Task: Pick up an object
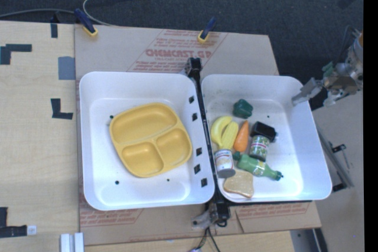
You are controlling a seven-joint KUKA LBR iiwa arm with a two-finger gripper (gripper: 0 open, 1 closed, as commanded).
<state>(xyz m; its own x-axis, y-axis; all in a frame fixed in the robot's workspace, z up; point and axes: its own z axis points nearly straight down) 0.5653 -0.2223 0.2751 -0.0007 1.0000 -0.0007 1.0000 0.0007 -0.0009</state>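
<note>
One cluster of objects sits in the right bin [307, 144] – carrot [241, 136] upright-ish, bottle [258, 167] lying across. Gripper [331, 87] hangs at the bin's right rim, nothing held, aperture can't tell – targets lie to its left.

We see a light wooden bench [35, 150] with dark tape marks on its left part and a sheet of printed cardboard [177, 50] laid flat over it. On the cardboard sit 2 shallow white bins side by side, touching: the left bin [94, 180] and the right bin [307, 174]. 2 yellow-and-blue clamps [86, 23] grip the cardboard's far edge.
</note>
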